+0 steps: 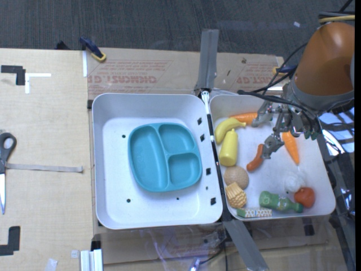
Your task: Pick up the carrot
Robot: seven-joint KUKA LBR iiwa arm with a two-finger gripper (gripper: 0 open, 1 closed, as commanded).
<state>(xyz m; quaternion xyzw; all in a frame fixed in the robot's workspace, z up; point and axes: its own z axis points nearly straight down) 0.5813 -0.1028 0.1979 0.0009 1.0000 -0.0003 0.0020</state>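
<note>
An orange carrot (291, 146) lies tilted in the right bin (321, 179), its tip pointing toward the near side. My gripper (276, 132) hangs low over that bin, just left of the carrot and close against its thick end. A second orange, carrot-like piece (245, 117) lies at the bin's far side, left of the gripper. The arm's orange band (330, 55) comes in from the upper right and hides the bin's far right corner.
The right bin also holds a banana (225, 128), a yellow squash (229, 149), a red pepper (255, 160), a potato (237, 178), corn (236, 196), a green bottle (279, 202) and a tomato (304, 196). The left bin (107, 168) holds a blue divided tray (165, 157).
</note>
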